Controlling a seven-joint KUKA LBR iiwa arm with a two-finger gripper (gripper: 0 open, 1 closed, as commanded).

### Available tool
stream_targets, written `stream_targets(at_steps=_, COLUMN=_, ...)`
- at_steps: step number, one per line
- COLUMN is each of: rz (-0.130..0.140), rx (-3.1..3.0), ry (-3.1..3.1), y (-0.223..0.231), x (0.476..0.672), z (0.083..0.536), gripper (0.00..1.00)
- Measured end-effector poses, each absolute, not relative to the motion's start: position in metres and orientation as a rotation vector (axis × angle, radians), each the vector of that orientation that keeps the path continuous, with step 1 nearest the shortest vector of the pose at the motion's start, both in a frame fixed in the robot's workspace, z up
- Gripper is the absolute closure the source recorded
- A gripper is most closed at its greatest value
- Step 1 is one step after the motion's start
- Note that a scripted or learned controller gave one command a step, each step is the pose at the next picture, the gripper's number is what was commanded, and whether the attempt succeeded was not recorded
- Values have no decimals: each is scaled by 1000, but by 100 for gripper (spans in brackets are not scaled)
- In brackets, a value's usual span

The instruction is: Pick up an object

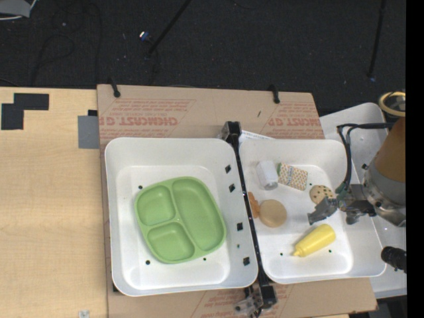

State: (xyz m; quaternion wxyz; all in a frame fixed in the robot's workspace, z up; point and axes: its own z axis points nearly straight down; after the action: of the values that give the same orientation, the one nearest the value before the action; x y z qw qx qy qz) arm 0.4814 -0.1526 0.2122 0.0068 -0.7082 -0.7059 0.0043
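Right bin point(338, 267), near edge first: yellow bottle point(314, 240) lying tilted. Gripper point(326, 209) just above it, nothing between the fingers, open or shut I cannot tell (too small). Round tan disc point(272, 213) left of it, spotted piece point(321, 193), patterned packet point(293, 176) and white cup point(267, 175) behind. Left bin point(119, 177): green divided tray point(179, 218).

One fixed camera looks down at a slant from above the bench, far enough to take in both white bins whole. The left bin point(119, 177) sits mid-frame; dark floor lies beyond it.
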Motion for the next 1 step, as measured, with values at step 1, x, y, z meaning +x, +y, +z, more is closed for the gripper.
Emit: stream_targets(at_steps=1, rz=3, rx=-2219, ry=-2218, y=-152, x=484, z=218, gripper=0)
